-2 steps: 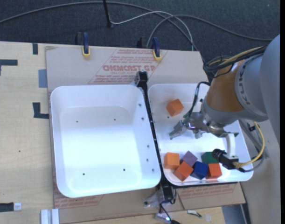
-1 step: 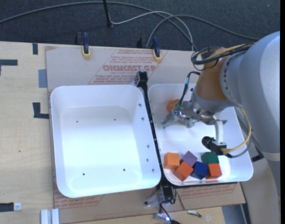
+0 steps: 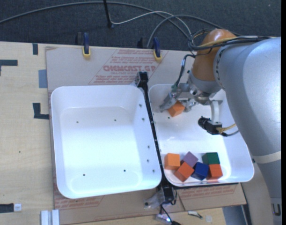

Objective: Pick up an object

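My gripper (image 3: pixel 177 103) hangs over the far left part of the right bin (image 3: pixel 189 139), close to the divider between the bins. An orange block (image 3: pixel 176 109) sits between its two fingers, and the fingers are shut on it. The block looks slightly tilted and lifted a little above the bin floor. A cluster of blocks lies along the right bin's near edge: an orange one (image 3: pixel 172 161), a purple one (image 3: pixel 190 158), a green one (image 3: pixel 210 157), a red-orange one (image 3: pixel 184 171), a blue one (image 3: pixel 199 170) and another orange-red one (image 3: pixel 216 171).
The left bin (image 3: pixel 56 125) stands beside the right one, their rims meeting at a black clip (image 3: pixel 142 77). The grey arm (image 3: pixel 255 93) covers the right bin's far right side. Cables (image 3: pixel 213 124) hang near the wrist.
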Controlling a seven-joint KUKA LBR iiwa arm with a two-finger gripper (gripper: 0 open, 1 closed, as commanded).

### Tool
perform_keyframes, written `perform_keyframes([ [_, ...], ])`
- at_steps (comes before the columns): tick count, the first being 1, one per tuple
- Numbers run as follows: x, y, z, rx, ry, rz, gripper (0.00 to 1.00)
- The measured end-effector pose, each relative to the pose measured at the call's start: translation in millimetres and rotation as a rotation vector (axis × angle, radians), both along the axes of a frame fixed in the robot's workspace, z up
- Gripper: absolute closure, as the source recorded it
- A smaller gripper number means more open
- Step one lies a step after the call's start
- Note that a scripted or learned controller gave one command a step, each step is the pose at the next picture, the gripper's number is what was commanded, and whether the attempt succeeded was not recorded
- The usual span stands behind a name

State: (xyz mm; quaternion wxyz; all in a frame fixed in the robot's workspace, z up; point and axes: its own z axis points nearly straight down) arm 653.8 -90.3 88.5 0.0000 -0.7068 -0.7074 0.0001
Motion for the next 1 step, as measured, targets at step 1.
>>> perform_keyframes([
  [1, 0.0, -0.2, 10.8, 0.000, 0.000, 0.000, 1.00],
])
